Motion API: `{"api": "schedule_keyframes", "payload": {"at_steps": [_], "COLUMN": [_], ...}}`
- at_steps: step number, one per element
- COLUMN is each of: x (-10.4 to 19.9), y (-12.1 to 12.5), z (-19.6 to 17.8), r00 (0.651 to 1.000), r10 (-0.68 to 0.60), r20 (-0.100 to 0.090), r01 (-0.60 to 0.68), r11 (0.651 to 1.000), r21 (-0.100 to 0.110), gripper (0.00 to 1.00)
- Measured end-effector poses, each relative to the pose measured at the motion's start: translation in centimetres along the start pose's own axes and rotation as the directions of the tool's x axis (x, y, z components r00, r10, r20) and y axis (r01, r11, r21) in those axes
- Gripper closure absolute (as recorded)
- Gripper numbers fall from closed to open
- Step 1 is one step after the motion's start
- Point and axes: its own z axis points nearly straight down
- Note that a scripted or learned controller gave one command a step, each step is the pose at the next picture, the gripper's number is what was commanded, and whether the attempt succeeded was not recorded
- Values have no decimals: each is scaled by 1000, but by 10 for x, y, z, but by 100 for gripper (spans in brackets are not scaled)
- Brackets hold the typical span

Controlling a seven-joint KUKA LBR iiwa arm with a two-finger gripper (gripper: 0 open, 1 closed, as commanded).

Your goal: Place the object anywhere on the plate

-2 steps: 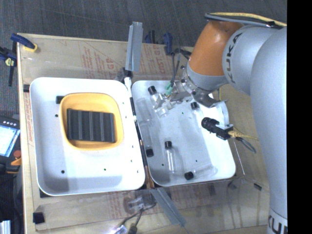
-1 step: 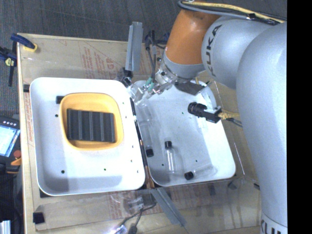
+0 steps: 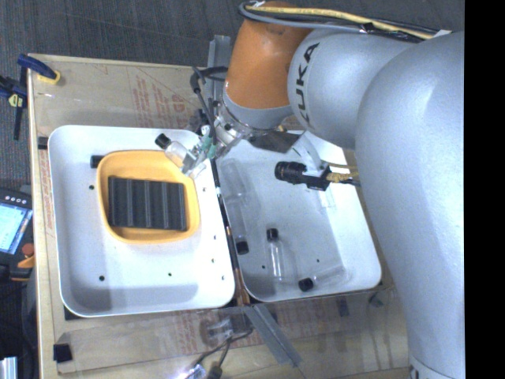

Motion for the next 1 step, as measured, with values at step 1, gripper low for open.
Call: {"api": "schedule_keyframes", "payload": {"at_steps": [1], "x": [0], "y": [0], "z": [0], "r00": [1000], "r10": [0], "r20": [0], "r01": [0], "r11": [1000], "r21": [0], "gripper": [0]}}
